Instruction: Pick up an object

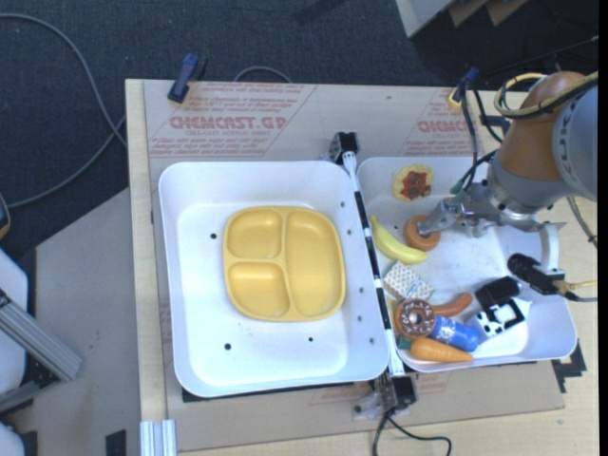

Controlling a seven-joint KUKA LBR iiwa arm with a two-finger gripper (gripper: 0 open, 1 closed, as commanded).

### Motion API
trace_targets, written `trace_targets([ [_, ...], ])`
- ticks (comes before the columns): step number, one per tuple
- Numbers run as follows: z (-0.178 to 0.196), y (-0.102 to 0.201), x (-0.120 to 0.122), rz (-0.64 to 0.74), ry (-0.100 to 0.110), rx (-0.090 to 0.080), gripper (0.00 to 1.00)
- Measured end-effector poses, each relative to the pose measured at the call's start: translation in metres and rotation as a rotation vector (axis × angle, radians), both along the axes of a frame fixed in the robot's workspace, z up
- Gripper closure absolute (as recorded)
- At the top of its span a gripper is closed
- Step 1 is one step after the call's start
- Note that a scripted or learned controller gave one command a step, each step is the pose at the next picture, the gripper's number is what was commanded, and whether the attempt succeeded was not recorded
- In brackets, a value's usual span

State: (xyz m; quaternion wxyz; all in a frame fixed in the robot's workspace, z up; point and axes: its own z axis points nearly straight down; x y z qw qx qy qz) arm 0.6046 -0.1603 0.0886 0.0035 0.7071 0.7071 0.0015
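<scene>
Table (237, 122) carries two white bins side by side. Left bin (190, 255) holds a yellow three-compartment plate (283, 262). Right bin (546, 335) holds a banana (394, 242) at its left wall, a small pizza piece (414, 182) near the far edge, and a waffle (403, 279), chocolate doughnut (415, 317), sausage (452, 304), blue item (456, 332) and carrot (440, 351) clustered at the near left. Tool (439, 222) sits low over an orange ring (421, 234) just right of the banana; whether it is spread or pinching cannot be told.
</scene>
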Motion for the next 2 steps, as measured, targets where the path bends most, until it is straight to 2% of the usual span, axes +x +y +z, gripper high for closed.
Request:
trace_targets([
  [1, 0.001, 0.066, 0.000, 0.000, -0.004, 0.002, 0.00],
  [2, 0.001, 0.064, -0.019, -0.001, -0.007, 0.002, 0.00],
])
